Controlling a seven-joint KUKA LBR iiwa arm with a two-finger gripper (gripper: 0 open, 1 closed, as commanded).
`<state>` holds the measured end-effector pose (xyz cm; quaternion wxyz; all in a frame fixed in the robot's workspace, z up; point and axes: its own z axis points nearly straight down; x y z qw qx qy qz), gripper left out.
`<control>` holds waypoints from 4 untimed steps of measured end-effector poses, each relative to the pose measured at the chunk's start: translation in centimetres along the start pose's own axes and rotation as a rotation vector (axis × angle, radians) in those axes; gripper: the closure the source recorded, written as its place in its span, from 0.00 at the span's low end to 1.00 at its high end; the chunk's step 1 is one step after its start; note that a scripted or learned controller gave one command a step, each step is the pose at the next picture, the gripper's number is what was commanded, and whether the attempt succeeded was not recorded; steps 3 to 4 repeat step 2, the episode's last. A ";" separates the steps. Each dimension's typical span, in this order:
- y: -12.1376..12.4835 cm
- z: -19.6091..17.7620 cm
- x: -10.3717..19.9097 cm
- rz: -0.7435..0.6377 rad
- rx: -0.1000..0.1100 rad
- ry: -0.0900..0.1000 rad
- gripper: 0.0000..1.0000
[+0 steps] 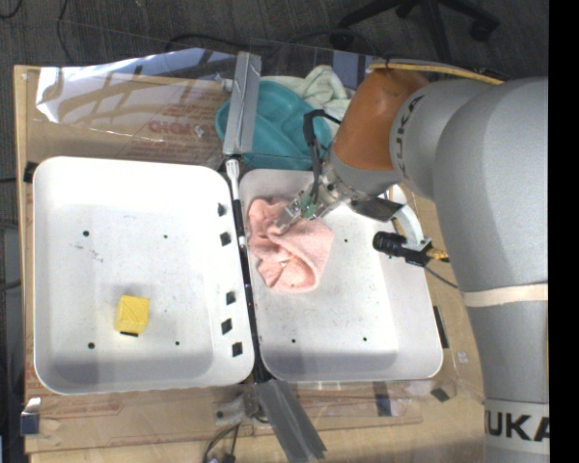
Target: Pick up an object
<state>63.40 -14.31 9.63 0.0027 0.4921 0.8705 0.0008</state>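
A crumpled pink cloth [288,247] lies in the right bin [367,345], toward its upper left. My gripper [304,210] is down at the cloth's upper right edge, its tips touching or just above the fabric. A small yellow block [132,314] rests in the left bin [87,201], near its lower left. The grey arm with its orange band [372,128] reaches in from the right and covers the right bin's far corner.
A teal cloth [270,123] and a pale cloth [325,87] are bunched behind the bins at the top. A metal divider bar [241,104] stands between them. A black cable fitting [398,246] juts out beside the wrist over the right bin.
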 end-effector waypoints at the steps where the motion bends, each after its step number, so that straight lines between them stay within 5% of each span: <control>1: 0.1 -1.1 0.0 -0.005 -0.001 -0.001 1.00; 2: 3.2 -12.7 1.0 -0.192 0.003 0.002 1.00; 4: 3.2 -12.7 1.0 -0.192 0.003 0.002 1.00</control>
